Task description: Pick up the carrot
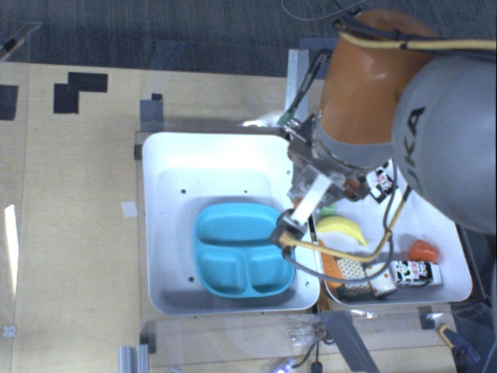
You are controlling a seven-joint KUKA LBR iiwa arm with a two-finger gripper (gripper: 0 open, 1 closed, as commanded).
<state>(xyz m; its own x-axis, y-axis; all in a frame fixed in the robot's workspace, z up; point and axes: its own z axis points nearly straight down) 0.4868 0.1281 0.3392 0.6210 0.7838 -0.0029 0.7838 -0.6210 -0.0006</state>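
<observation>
An orange, carrot-like piece [331,266] lies at the front left of the right bin [458,286], partly behind a yellow cable; I cannot make out its full shape. My gripper [343,186] hangs under the big grey and orange wrist, over the wall between the two bins. It stands above and a little behind the orange piece. The arm covers the back half of the right bin.
A blue divided tray [241,247] lies in the left bin [167,208]. In the right bin are a yellow banana [344,228], a green bit [328,210] beside it, a red-orange item [423,249], a black-and-white carton [411,271] and a checkered pack [351,269].
</observation>
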